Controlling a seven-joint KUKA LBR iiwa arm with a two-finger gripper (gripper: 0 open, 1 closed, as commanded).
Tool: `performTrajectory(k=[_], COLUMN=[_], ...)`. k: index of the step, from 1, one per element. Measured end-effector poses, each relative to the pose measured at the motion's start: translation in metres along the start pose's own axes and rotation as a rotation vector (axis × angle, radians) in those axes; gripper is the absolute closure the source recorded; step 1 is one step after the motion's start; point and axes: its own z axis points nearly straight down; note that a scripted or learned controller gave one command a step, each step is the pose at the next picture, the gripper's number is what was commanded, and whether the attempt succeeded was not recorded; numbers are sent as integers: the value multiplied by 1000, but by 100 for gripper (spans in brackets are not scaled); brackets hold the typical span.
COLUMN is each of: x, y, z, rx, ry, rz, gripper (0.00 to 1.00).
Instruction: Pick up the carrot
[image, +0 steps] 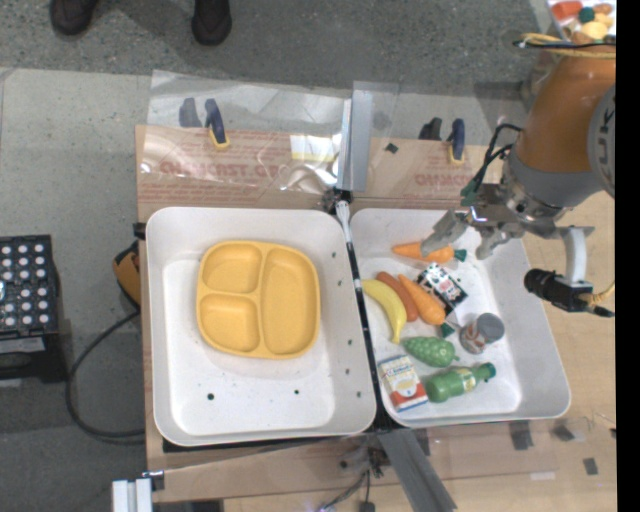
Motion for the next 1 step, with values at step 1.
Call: performTrajectory(k=[1], x=[-28], y=[-10], z=[116], rx=[-31], ry=[-8], rz=[68], gripper=[0])
